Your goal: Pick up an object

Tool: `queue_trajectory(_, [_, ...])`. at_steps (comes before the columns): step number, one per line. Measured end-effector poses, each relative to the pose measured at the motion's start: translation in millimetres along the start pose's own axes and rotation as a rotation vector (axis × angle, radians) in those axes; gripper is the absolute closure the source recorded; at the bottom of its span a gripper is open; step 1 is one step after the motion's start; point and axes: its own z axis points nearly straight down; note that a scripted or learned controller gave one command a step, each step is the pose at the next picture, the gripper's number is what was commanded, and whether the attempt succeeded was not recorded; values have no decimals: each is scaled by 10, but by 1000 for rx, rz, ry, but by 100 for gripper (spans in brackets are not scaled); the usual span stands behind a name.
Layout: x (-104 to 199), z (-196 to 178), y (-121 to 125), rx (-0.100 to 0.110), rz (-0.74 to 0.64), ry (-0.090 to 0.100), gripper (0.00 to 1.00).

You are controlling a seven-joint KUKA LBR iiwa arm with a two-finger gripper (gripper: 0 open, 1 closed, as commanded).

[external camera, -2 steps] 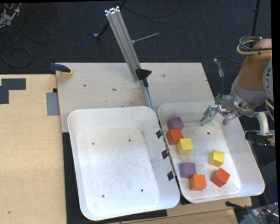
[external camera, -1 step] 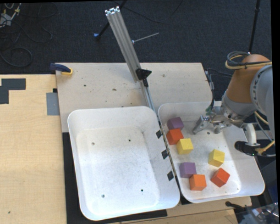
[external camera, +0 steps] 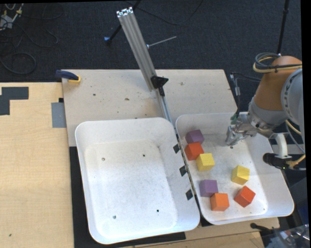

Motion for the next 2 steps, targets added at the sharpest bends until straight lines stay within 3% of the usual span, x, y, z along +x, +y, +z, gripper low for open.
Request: queue_trajectory(2, [-91,-930,26,-6,0,-2,100])
